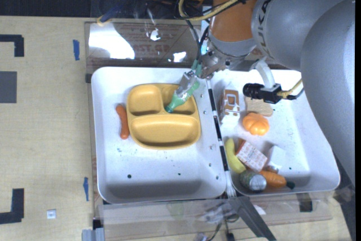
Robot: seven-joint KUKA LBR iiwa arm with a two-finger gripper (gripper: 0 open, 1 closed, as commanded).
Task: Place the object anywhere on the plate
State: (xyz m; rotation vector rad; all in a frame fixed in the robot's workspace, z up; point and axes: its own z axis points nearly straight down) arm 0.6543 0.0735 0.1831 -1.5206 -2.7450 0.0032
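Observation:
A yellow divided plate [163,130] lies in the left bin [158,178]. A clear bottle with a green end [183,93] slants over the plate's upper right compartment, and its green lower end rests on or just above the plate's ridge. My gripper [197,71] is at the bottle's upper end, near the divider between the bins, and appears shut on it. The grey arm with its orange band rises behind it to the upper right.
An orange carrot [122,121] lies in the left bin beside the plate's left edge. The right bin [316,166] holds an orange fruit [256,124], a banana [233,156], a red-and-white packet [252,156], a can [254,182], a small box [230,103] and another carrot [274,179].

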